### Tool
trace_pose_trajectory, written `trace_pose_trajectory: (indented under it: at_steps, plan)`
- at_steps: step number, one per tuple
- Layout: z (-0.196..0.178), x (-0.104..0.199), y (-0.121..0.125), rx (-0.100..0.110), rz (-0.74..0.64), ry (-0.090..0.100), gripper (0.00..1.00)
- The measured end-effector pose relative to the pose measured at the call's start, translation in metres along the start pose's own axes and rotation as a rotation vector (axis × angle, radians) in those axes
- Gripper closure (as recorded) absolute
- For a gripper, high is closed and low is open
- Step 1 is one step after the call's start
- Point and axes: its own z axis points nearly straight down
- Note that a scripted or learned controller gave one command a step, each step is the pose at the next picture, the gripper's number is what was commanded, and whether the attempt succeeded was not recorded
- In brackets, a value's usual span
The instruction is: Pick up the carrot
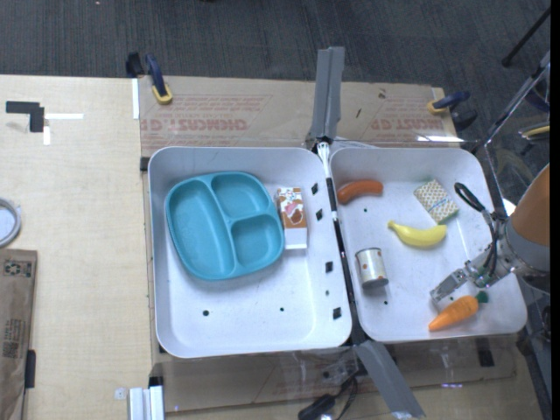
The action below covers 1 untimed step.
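Camera view: carrot just below claw.

the carrot lies in the right bin, tight to its front right corner, so the front wall and right wall hem it on two sides. the gripper hangs just behind it, with the arm filling the right edge. open floor runs left of the carrot toward the metal can, which stands near the divider between the bins. the banana lies mid-bin, well behind the carrot, with the sausage and checked block along the back. in the left bin the blue tray and a small box take the back half; the front strip is bare.
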Motion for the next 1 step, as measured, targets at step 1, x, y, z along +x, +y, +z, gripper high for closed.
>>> trace_pose_trajectory:
  at_steps: [1]
  plan:
    - [-0.0090, -0.0002, 0.0010, -0.002, -0.001, -0.002, 1.00]
